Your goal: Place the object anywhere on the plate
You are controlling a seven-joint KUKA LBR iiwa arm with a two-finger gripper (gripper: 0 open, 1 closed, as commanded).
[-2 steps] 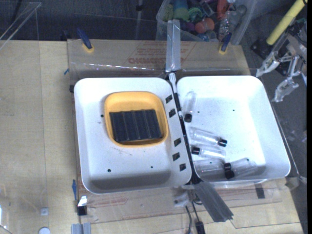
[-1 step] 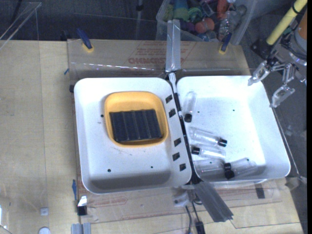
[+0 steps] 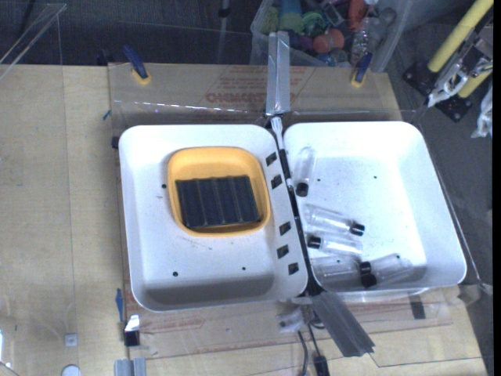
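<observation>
Plastic, wood and clear tubes

The two bins, left (image 3: pixel 149 233) and right (image 3: pixel 423 210), look like smooth white plastic with a soft sheen, speckled here and there with dark marks. The plate (image 3: pixel 180 171) in the left bin is yellow-orange, smooth and slightly glossy, and carries a dark ribbed insert (image 3: pixel 218 200) with a matt look. The vials (image 3: pixel 333 225) in the right bin are clear and shiny, glass or plastic cannot be told, with black matt caps. The table (image 3: pixel 55 210) is pale wood, matt, with a faint grain. A clear glossy sheet (image 3: pixel 235 92) lies behind the bins, catching the light.
</observation>
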